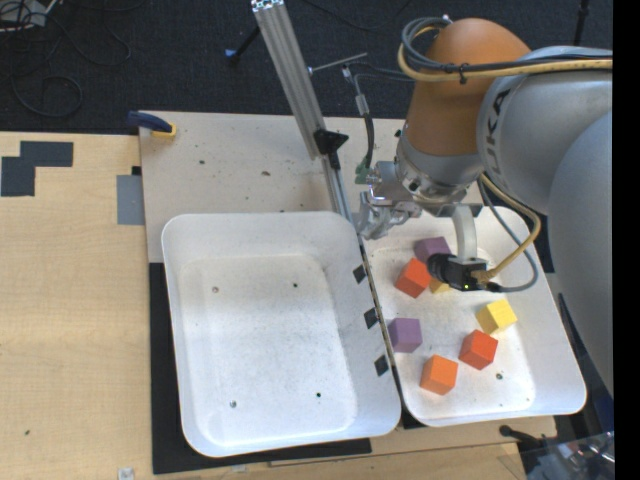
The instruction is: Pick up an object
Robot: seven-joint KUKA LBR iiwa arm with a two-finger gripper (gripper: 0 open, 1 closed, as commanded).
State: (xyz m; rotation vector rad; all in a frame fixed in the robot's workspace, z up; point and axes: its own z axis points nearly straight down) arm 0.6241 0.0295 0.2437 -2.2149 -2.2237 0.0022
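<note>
Camera view, scanning left to right: nothing to grab in the left bin; hovering at the far left corner of the right bin with the gripper, cannot tell whether released or clenched. Picking the purple cube beside that bin's left wall, clear of the orange cube by the near edge and the red cube further right. Looks light, rigid, smooth-faced; pinch squarely across two flat opposite faces, mid-height.

The arm hides the far edge of the right bin and part of 1 purple cube.
</note>
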